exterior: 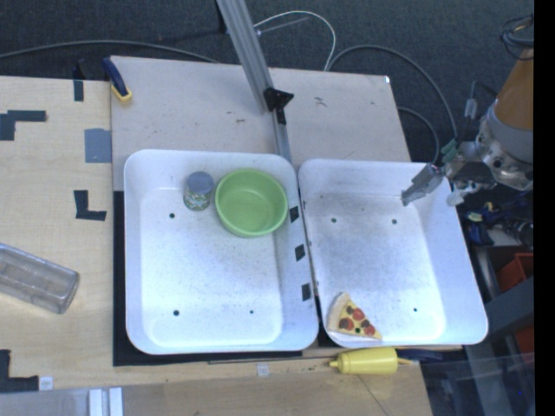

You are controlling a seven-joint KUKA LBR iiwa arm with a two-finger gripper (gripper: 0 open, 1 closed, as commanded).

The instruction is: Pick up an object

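Note:
My gripper [428,194] hovers over the far right corner of the right bin [451,258], its fingers spread open with nothing between them. A toy pizza slice [353,317] lies at the near left corner of that bin, well away from the gripper. In the left bin [156,319] a green bowl [251,202] stands upright at the far right, with a small grey-lidded can [199,190] just to its left. The arm's orange band shows at the right edge.
A yellow bottle [368,360] lies on the bench just in front of the right bin. A clear plastic cylinder [35,278] rests left of the bins. A slanted metal pole [251,50] rises behind them, near a blue and yellow clamp [117,78].

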